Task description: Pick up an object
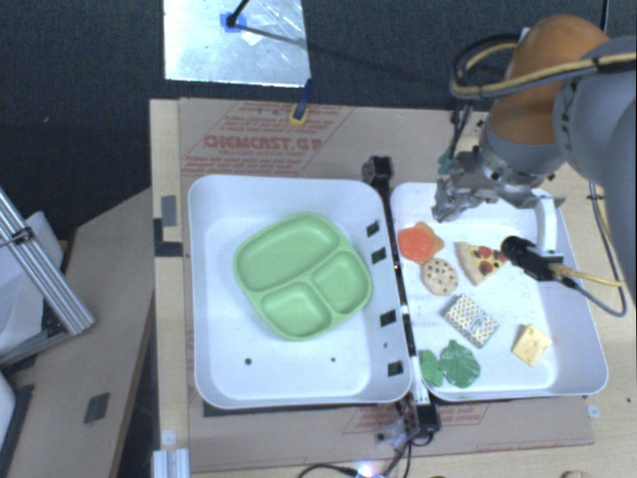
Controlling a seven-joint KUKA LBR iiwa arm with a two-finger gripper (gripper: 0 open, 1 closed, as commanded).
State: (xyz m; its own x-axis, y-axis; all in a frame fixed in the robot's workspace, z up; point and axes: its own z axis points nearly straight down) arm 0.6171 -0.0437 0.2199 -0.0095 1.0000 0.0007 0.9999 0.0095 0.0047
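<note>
The right bin (577, 366) holds several toy foods: an orange piece (420, 241), a round cookie (438, 276), a pizza slice (480, 262), a patterned square cracker (470, 319), a yellow cheese wedge (530, 345) and a green leaf (454, 363). My gripper (448, 205) hangs over the bin's far left corner, just above and to the right of the orange piece. Nothing shows between its fingers, and their spacing is too dark to read.
The left bin (214, 366) holds a green three-compartment plate (302, 274). A black divider with clips (390, 267) runs between the bins. Behind the bins lie a cardboard sheet (259, 137) and a shiny metal plate (237, 28).
</note>
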